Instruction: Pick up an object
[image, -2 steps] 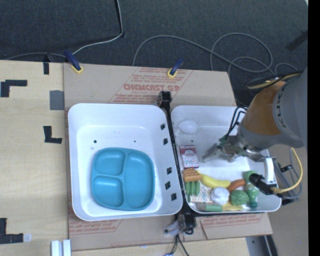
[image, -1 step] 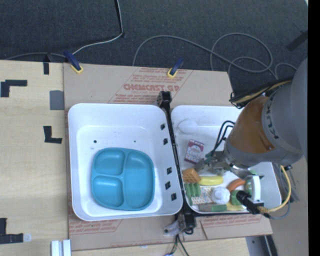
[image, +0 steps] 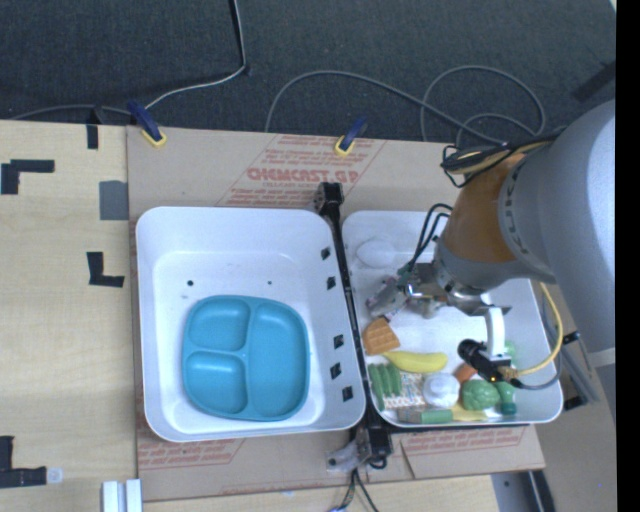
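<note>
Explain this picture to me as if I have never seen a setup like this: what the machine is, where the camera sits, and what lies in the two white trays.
One camera looks down at a slant on a bench. The big grey shape with an orange band is a robot arm reaching in from the right. Its end effector, the part that grasps, hangs over the right bin; nothing can be seen held in it. That bin holds small toy foods, among them a yellow banana, an orange piece and green items. The left bin holds a blue divided plate.
</note>
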